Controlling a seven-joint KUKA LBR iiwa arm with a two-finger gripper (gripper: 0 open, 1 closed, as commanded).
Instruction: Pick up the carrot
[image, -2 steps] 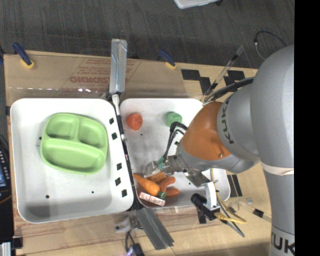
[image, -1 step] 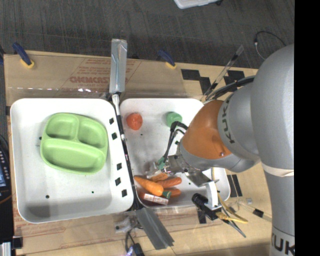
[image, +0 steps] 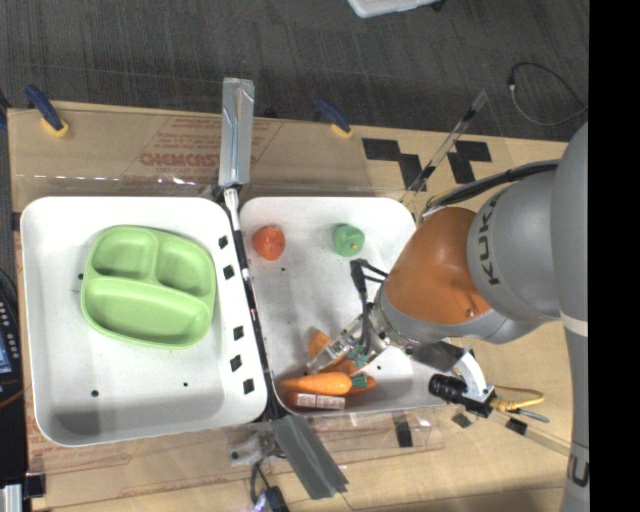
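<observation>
Carrot (image: 318, 383) is lying flat along the near edge of the right bin (image: 300, 215), next to some other orange bits. The hand (image: 352, 350) is parked right over it, looks like mid-reach. Can't be told if it's open or closed, so a clean grip needs confirming before lifting.

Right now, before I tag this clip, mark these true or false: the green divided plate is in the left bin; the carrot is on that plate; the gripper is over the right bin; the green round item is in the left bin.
1. The green divided plate lies in the left bin: true.
2. The carrot is on that plate: false, it lies near the right bin's front edge.
3. The gripper is over the right bin: true, close by the carrot.
4. The green round item is in the left bin: false, right bin, beside an orange-red round item.
</observation>
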